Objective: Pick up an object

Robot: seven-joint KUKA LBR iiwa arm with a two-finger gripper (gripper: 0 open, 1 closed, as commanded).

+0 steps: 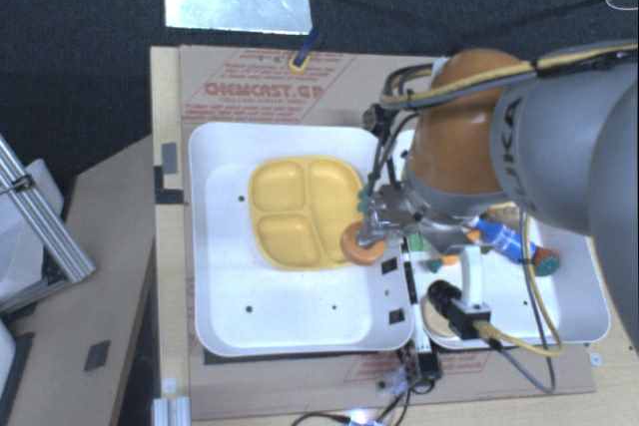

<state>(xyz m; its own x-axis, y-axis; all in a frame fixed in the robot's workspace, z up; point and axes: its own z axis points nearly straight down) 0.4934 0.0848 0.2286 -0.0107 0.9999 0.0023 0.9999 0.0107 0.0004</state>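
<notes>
Orange ring-shaped doughnut toy (361, 245) lies at the right edge of the left white bin (215, 314), touching the lower right corner of a yellow plastic plate with three compartments (300, 210) that sits flat in the middle of that bin. Being round, the ring has no clear long axis; it seems to lie flat or slightly tilted, its hole facing upward, though its right part is covered by the metal tip of the pincer (369, 226). That pincer comes down right on the ring's upper right rim, but the grey arm (559, 155) and its orange band (461, 125) hang over it, so whether it is released or clenched cannot be told, nor whether the ring sits in it. The arm also hides most of the right white bin (584, 314); there a blue object with an orange and teal end (514, 242) peeks out from under the arm, its shape hard to make out. Black and yellow cables (499, 334) loop over the bin's lower edge. Both bins rest on a brown cardboard sheet with red print (260, 85) on the tabletop (110, 214).
</notes>
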